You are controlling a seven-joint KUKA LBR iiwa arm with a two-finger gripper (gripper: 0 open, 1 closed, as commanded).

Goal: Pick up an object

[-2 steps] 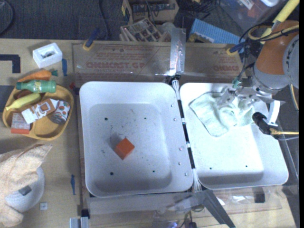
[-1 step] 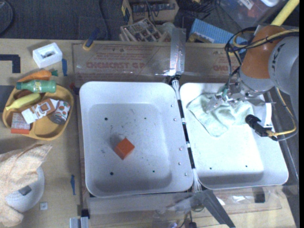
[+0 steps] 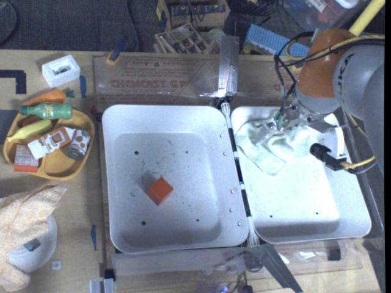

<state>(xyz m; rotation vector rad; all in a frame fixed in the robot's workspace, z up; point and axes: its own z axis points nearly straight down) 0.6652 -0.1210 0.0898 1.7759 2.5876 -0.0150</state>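
Observation:
An orange cube lies on the floor of the left bin, a little left of its middle. In the right bin, a pale green, crumpled, see-through item lies at the back left. My gripper is low over the back part of that item, at or very near its surface. The grey arm with its orange band comes down from the upper right. The gripper's tip is small and blends into the pale item.
A yellow bowl of toy food and packets stands left of the bins, with a cloth below it. A black plug on a yellow cable hangs over the right bin's right side. A white box sits at the back left.

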